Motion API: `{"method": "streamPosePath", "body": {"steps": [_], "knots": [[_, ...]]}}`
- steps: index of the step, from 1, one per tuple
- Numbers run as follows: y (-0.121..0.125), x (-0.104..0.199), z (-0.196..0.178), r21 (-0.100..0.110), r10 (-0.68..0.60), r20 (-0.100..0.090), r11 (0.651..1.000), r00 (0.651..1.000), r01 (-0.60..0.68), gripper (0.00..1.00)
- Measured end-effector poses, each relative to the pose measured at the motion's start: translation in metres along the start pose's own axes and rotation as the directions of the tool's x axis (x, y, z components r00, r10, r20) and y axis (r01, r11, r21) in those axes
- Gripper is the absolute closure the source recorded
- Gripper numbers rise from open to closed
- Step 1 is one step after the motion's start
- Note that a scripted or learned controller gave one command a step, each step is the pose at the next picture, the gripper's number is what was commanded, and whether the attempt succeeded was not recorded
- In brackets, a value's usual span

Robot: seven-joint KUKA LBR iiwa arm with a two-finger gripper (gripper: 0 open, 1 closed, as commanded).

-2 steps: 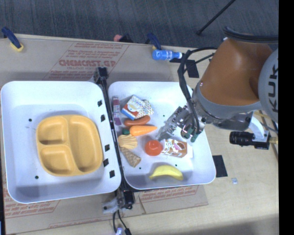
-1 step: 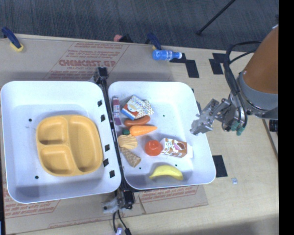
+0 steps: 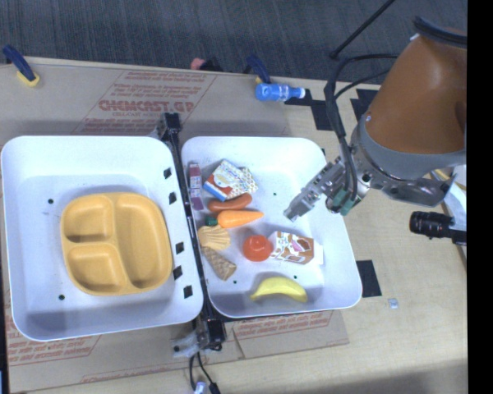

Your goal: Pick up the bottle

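- Near edge of the table (image 3: 411, 335): bare tan surface, with printed cardboard (image 3: 148, 97) under both bins.
- In the right bin (image 3: 333, 261), nearest: a yellow banana (image 3: 279, 289) lying flat by the front wall.
- Just behind it: a red tomato (image 3: 257, 247) touching a small printed carton (image 3: 294, 249) on its right; to the left, a brown slice of bread (image 3: 220, 263) and a pale ridged piece (image 3: 214, 236).
- Further back: an orange carrot (image 3: 239, 217), a red sausage (image 3: 230, 203) just above it, and a small box (image 3: 230, 177) with a colourful print.
- Along the right bin's left wall: a thin dark red bottle (image 3: 195, 185), lying lengthwise, close to the sausage and the box.
- In the left bin (image 3: 25, 220): a yellow divided tray (image 3: 115, 243), sitting flat in the middle.
- Over the right bin's right side: the tool (image 3: 302, 203), hanging above bare white floor, well apart from the bottle, nothing between its fingers; cannot tell whether together or apart.
- Behind it: the grey arm with an orange band (image 3: 423, 89), reaching in from the right.
- Farthest: a blue clamp (image 3: 275, 93) at the cardboard's back edge.
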State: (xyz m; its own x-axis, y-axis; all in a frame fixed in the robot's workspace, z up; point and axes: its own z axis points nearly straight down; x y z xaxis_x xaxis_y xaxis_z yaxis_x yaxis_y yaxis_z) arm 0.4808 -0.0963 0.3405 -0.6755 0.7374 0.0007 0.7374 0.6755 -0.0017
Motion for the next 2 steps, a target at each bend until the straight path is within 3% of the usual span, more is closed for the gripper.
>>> {"method": "streamPosePath", "body": {"steps": [1,2], "knots": [[0.062,0.061,0.076,0.001,-0.016,-0.001,1.0,1.0,0.016,1.0],[0.127,0.146,0.15,0.002,-0.033,-0.002,0.999,0.999,0.033,1.0]]}}
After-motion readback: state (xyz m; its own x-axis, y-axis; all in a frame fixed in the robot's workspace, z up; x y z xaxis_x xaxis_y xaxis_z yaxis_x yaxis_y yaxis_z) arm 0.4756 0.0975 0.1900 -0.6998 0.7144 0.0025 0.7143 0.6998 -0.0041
